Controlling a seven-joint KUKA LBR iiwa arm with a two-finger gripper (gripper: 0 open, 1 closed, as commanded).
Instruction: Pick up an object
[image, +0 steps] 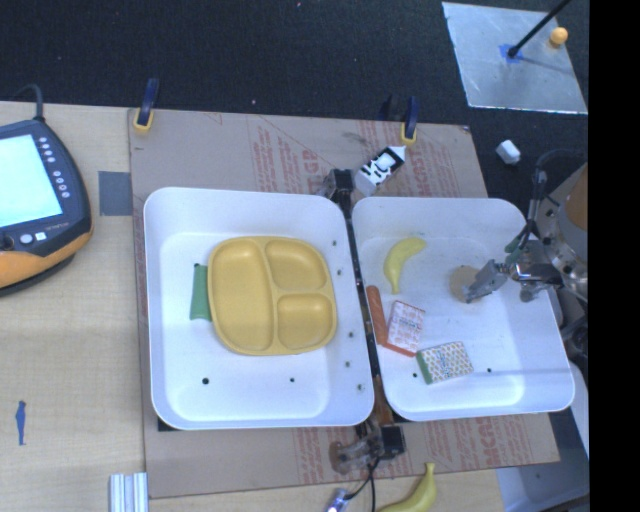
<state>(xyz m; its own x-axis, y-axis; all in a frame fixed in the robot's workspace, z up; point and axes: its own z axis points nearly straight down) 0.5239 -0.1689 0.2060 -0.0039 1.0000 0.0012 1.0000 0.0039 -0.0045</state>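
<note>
the small round tan disc (464, 281) lies in the right white bin (540, 395), near its 3 o'clock wall. the grey claw (484, 284) sits right over it, reaching in from 3 o'clock. i cannot tell if the claw is open or closed. the yellow curved banana (402, 259) lies at 9 o'clock from the disc.

A flat green item (200, 292) lies mostly hidden under the yellow divided plastic tray (271, 295). The yellow banana (418, 492) on the worktop is cut off by the bottom edge. The round tan object (463, 282) beside the pincer (487, 283) is too blurred to identify.
</note>
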